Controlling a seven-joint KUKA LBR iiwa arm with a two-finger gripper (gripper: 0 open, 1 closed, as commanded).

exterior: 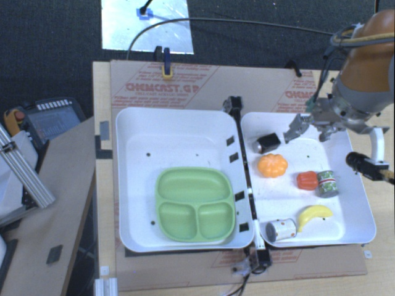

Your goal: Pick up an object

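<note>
The arm [364, 60] reached in from the right, its orange band high above the far right corner of the right bin [364, 227]. The gripper [313, 130] hung over that bin's far part, and its two fingers stood spread apart with nothing between them. One finger [296, 128] pointed toward the small black block [268, 142], which lay just beside the divider [244, 165] between the bins, near the far wall.

Taking the orange pumpkin-shaped toy [272, 165] as the mark: the black block lay just beyond it, toward the far wall; the red piece [307, 180] lay to its right with bare white floor between them; the green-labelled can [326, 184] lay touching the red piece on the side away from the pumpkin. Nearer the front wall than the pumpkin, the yellow banana [314, 215] lay on the floor, and the small white can with a red band [280, 229] lay tipped over in the front corner, close against the divider.

Bare floor lay open between the pumpkin and the gripper, and also behind the red piece toward the far wall. The front right corner was open too.

Left of the pumpkin, across the divider, the left bin [148, 134] held a green divided tray [194, 203] near its front wall, with bare floor behind it.
</note>
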